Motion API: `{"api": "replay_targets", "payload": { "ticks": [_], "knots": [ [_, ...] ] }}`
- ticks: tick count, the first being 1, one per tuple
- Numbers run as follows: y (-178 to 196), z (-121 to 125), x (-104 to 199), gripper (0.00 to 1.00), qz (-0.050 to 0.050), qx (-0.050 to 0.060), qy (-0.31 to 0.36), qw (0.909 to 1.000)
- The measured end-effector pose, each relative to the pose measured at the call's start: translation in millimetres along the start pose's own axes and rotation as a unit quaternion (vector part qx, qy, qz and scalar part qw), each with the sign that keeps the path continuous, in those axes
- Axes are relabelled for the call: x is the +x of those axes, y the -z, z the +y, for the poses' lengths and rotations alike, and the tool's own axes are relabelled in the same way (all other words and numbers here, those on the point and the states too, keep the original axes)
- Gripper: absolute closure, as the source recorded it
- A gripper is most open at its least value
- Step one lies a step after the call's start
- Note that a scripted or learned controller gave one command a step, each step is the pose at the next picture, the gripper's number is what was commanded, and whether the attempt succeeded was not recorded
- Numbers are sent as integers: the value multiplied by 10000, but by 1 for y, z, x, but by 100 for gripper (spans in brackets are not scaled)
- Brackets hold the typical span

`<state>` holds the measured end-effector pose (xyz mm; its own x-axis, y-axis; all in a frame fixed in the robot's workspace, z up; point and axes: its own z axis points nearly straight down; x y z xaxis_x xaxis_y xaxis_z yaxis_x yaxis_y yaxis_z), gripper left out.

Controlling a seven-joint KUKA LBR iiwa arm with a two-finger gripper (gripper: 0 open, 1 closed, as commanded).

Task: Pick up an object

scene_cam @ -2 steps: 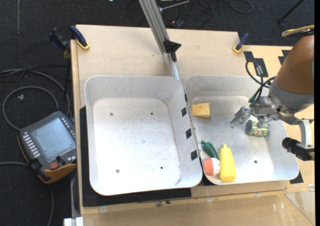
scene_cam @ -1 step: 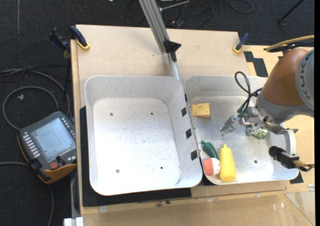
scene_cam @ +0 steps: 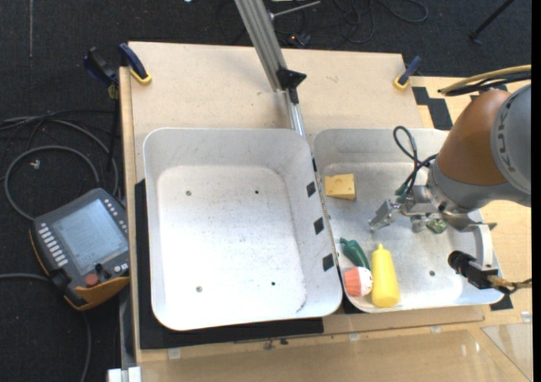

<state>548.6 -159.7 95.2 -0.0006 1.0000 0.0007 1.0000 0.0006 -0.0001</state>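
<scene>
Yellow bottle (scene_cam: 385, 276) lies beside a green-handled tool (scene_cam: 353, 251), below the gripper (scene_cam: 382, 216).

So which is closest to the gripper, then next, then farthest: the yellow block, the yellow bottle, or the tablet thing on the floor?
1. Yellow block, right bin, just left of the gripper.
2. Yellow bottle, right bin's near edge, slightly farther.
3. Tablet, on the floor far left.

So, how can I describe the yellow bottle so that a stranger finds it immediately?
Look at the right white bin, then at its near edge, closest to the camera. The yellow bottle lies there beside a red and green toy. It is longer and brighter than the pale cheese-like block lying farther back.
</scene>
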Motion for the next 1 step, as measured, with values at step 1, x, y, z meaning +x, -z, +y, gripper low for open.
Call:
{"api": "replay_targets", "payload": {
  "ticks": [1],
  "knots": [
    [11, 1, 0, 100, -3, -14, -6, 10000]
  ]
}}
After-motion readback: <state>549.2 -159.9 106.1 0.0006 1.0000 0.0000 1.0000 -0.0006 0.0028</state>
